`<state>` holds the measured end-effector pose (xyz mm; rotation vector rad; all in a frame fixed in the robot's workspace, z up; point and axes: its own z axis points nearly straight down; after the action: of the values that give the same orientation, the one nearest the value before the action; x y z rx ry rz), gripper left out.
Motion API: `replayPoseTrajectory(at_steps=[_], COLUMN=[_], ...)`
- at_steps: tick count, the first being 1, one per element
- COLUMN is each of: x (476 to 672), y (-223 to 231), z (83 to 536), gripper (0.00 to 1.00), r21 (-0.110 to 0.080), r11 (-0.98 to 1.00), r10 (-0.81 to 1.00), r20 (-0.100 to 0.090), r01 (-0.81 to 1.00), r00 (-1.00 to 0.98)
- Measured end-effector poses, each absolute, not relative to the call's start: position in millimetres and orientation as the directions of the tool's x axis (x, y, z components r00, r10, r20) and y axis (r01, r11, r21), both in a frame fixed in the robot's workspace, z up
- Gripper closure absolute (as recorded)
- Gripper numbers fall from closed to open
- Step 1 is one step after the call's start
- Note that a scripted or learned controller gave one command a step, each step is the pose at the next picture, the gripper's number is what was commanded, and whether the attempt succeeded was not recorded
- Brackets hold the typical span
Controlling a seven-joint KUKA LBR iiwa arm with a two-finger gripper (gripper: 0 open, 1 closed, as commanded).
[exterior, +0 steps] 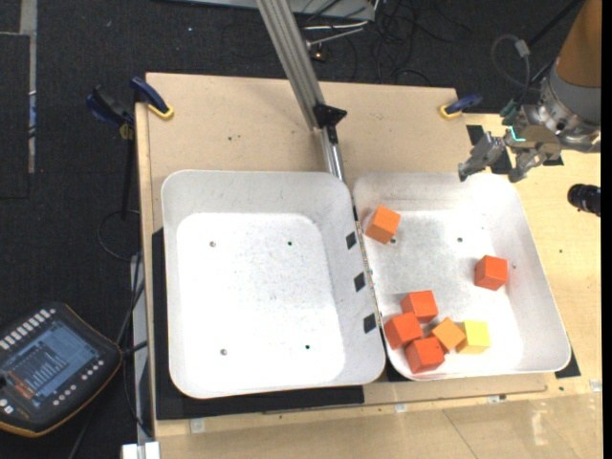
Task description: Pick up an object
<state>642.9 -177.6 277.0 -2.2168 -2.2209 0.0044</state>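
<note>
From my remote station, the camera view looks down at a slant on a tan tabletop (pixel 249 122) carrying two shallow white bins side by side. The left bin (pixel 191 256) shows a speckled floor. The right bin (pixel 535 285) contains all the cubes.

An orange cube (pixel 383 224) lies alone near the right bin's upper left corner, close to the wall shared with the left bin. A red-orange cube (pixel 491 272) lies by itself toward the right side of that bin, well apart from the others. A cluster occupies the lower middle of the bin: a red-orange cube (pixel 419 305) at the top, another (pixel 402 329) just below and left of it, a third (pixel 425 354) at the bottom, an orange cube (pixel 448 334) to their right, and a yellow cube (pixel 475 336) touching or just beside that one.

The arm (pixel 579 65) enters from the right, its orange band uppermost in view and the grey wrist below it. The tool (pixel 490 157) hangs above the upper right corner of the right bin, near the rim, well apart from every cube. I see nothing between its fingers; I cannot tell whether they stand open or closed, since the parts are small and dark.

A slanted metal pole (pixel 292 51) crosses the top of the view. Blue-and-yellow clamps (pixel 148 98) sit at the tabletop's corners. A teach pendant (pixel 48 361) lies at lower left.
</note>
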Motion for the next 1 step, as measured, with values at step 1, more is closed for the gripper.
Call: replayPoseTrajectory(at_steps=[1], x=[643.6], y=[-177.4], z=[280.1], gripper=[0.0], r21=[0.0], r11=[0.004], r10=[1.0], r20=[-0.001], r01=[1.0], r00=[-0.004])
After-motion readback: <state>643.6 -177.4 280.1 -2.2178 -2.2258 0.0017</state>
